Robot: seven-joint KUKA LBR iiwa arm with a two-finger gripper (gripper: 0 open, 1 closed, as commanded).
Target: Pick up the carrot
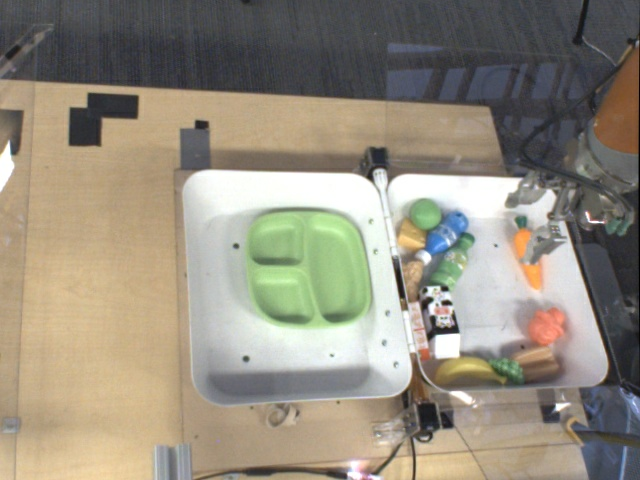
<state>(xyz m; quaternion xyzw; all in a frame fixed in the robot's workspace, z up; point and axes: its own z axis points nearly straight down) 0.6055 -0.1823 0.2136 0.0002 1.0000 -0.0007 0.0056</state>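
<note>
The carrot [529,258] is small and orange with a green top, and lies near the right wall of the right bin [490,298]. My gripper [536,216] hangs over the carrot's green end, reaching in from the right. Its fingers [548,238] stand apart, open, one above the carrot's top and one beside its body. The carrot rests on the bin floor; nothing is clamped between the fingers.
Left of the carrot are a green ball [425,212], a blue bottle [447,230], a green bottle [453,261] and a cow-patterned carton [438,313]. A banana [468,370] and an orange-red toy [546,323] lie nearer the front. A green divided plate [305,266] sits in the left bin.
</note>
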